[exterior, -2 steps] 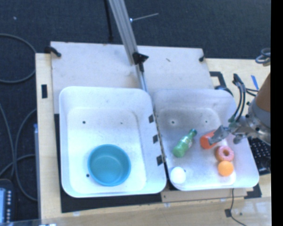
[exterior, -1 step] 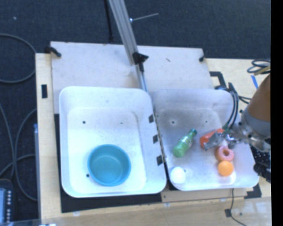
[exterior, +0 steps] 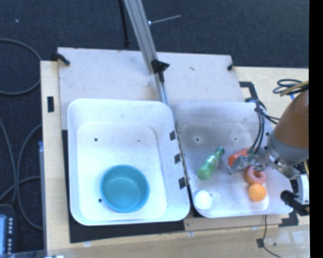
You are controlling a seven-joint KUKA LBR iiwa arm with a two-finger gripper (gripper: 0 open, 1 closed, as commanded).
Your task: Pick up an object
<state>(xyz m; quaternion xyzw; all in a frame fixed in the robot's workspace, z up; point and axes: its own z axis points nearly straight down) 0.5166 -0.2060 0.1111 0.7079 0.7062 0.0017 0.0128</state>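
Observation:
My gripper (exterior: 238, 164) hangs low over the right white bin (exterior: 215, 122), reaching in from the right. Directly under and beside it lies a small red-orange object (exterior: 236, 157), partly hidden by the gripper. A pink ring-shaped piece (exterior: 255, 175) sits just right of the gripper, with an orange ball (exterior: 257, 193) in front of it. To the gripper's left a green bottle (exterior: 210, 164) lies tilted. A white ball (exterior: 203, 200) rests at the bin's front left corner.
The left white bin (exterior: 97, 122) holds a blue bowl (exterior: 124, 188) near its front. A slanted metal pole (exterior: 142, 31) rises from between the bins at the back. The arm's orange band (exterior: 296, 123) and cables sit at the right bin's right rim.

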